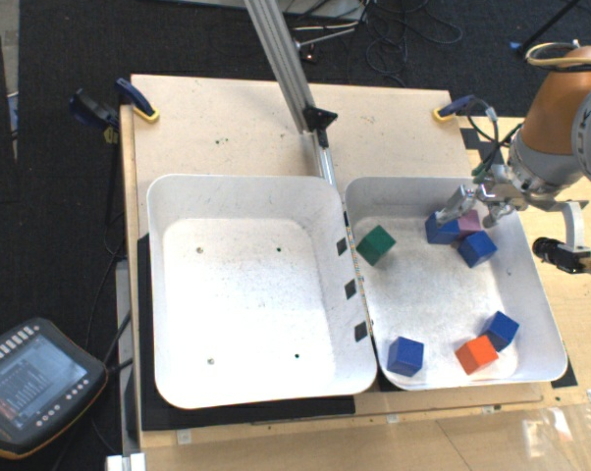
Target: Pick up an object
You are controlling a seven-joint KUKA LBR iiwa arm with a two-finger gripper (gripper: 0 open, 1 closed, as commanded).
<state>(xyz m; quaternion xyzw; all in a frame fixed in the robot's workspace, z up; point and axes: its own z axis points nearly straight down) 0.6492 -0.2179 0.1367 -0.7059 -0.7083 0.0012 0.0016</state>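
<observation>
**Gripper lowered over block cluster in right bin**

The gripper (469, 207) is being held low over the far right part of the right bin (531, 273), with the grey and orange arm (561, 116) reaching in from the right. Whether anything is being gripped cannot be told, and the state of the fingers cannot be told either, since they are being hidden against the blocks beneath them.

A pink block (468, 224) is lying directly under the gripper, touching a blue block (439, 230) on its left and another blue block (477, 249) just nearer. A green block (375, 244) is sitting apart, close to the bin's left wall. Along the near side, a blue block (405, 355) is resting well left of an orange block (476, 353), which is being touched by a further blue block (502, 329) on its far right.

The left bin (168, 204) is lying beside the right one on the bench (227, 126). A teach pendant (30, 386) is lying at the near left corner of the scene.
</observation>
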